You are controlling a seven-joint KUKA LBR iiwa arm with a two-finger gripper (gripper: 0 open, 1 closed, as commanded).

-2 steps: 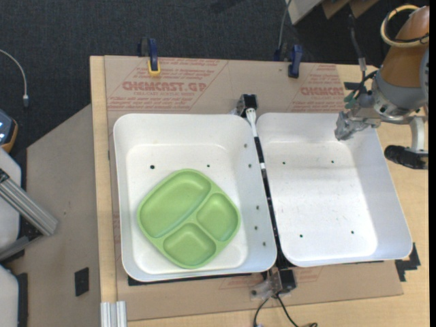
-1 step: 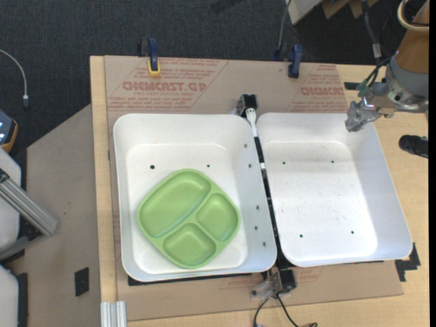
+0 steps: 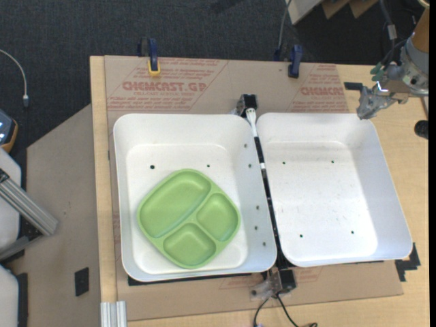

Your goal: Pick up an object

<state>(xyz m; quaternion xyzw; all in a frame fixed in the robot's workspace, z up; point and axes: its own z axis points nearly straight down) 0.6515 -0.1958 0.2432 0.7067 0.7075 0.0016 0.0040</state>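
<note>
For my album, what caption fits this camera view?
Green plate waits in left bin; claw hovers by right bin.

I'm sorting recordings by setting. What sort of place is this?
Probably a robotics lab bench: two shallow white plastic bins side by side on a brown board held by blue clamps, a green divided plastic plate in one, loose cables around.

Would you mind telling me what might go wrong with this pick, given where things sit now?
1. The green divided plate lies flat and low in the left bin, offering little to pinch; the gripper may slide off its rim.
2. The gripper is at the far corner of the right bin, so the arm must cross the raised divider between bins and could clip it.
</note>
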